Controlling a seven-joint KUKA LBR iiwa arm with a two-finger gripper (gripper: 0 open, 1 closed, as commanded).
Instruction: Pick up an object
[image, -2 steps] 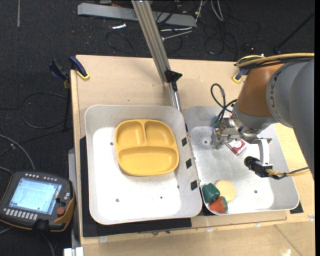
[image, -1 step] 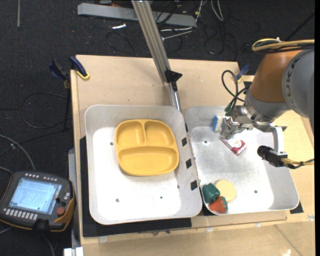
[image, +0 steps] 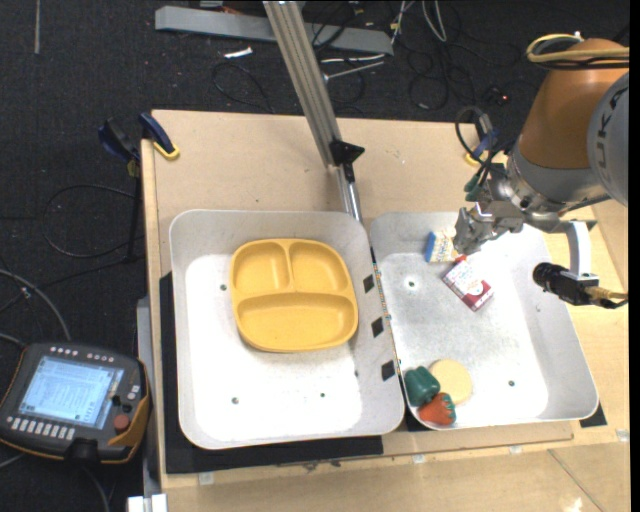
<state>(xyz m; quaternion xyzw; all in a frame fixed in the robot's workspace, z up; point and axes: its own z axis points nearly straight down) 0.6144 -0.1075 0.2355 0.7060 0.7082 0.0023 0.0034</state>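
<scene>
The yellow tray (image: 294, 294) looks like smooth, slightly glossy plastic. Both white bins (image: 300, 410) have a matt, faintly speckled finish. The table (image: 250, 160) looks like bare, matt wood board. The arm's orange band (image: 565, 110) shines, glossy.

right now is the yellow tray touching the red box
Apart. The camera view shows the yellow tray in the left bin and the red box in the right bin.

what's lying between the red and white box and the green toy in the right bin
In the camera view, nothing: bare white bin floor separates the red and white box from the green toy.
</scene>
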